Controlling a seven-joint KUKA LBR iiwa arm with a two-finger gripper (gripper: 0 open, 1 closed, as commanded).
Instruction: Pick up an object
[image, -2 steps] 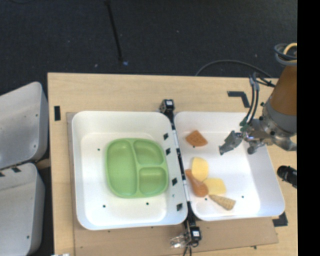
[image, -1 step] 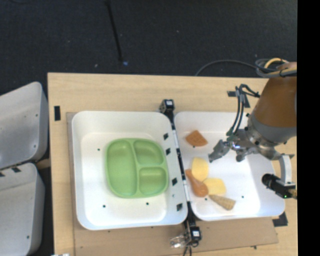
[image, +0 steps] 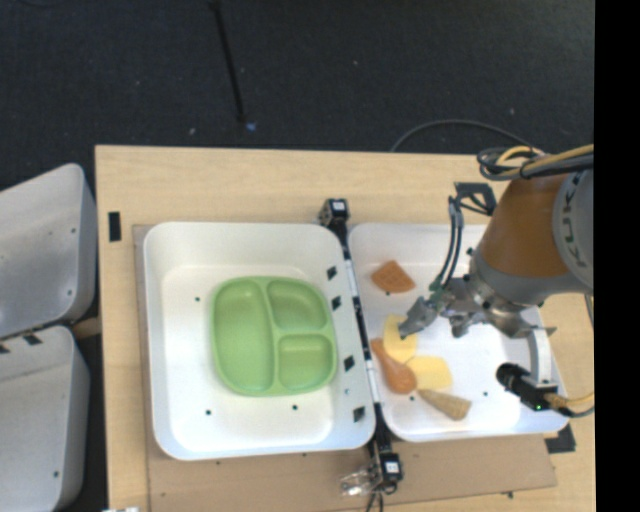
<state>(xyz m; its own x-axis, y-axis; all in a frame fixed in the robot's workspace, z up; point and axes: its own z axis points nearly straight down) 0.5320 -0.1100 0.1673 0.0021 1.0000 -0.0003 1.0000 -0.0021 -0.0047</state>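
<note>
The gripper (image: 415, 322) hangs low in the right bin (image: 480, 425), right by a yellow food piece (image: 398, 349). I cannot tell its state. A green plate (image: 270, 335) sits in the left bin (image: 180, 420).

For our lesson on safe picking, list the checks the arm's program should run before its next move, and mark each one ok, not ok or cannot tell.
1. Tool is over the right bin, where the food pieces lie: ok.
2. A target sits near the tool: the pale yellow piece is just beneath it: ok.
3. Target stands apart from its neighbours: it touches the orange piece: not ok.
4. Nothing yet held between the tool's fingers: cannot tell.
5. Green divided plate in the left bin is out of the arm's way: ok.
</note>
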